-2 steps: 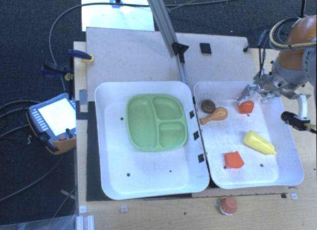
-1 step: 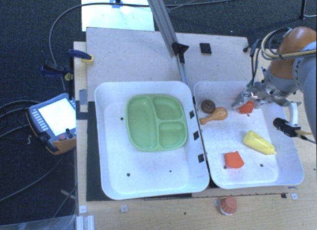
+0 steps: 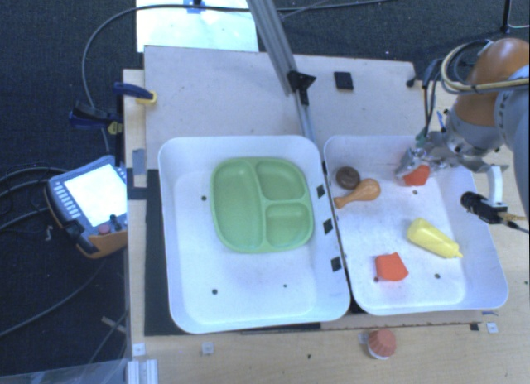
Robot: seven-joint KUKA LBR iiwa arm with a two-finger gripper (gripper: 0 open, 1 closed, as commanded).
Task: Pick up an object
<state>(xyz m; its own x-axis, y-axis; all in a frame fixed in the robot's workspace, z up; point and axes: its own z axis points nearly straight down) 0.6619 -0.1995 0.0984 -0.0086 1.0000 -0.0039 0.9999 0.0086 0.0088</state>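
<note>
Held a green divided tray (image 3: 262,204) in the left bin (image 3: 186,291), yellow bottle (image 3: 433,237) at four o'clock in the right bin (image 3: 480,287); hand (image 3: 424,161) grip unclear.

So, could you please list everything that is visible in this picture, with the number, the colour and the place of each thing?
White bins: 2, white, side by side on the bench.
Divided plate: 1, light green, in the left bin.
Orange block: 1, orange, front of the right bin.
Yellow object: 1, yellow, right bin, right of centre.
Brown wooden piece: 1, tan with a dark brown round end, right bin near the divider.
Red-orange piece: 1, red-orange, back of the right bin, at the gripper.
Round object: 1, reddish, on the bench in front of the right bin.
Handheld pendant: 1, grey and orange, left of the bench.
Gripper: 1, grey, over the back of the right bin.
</note>
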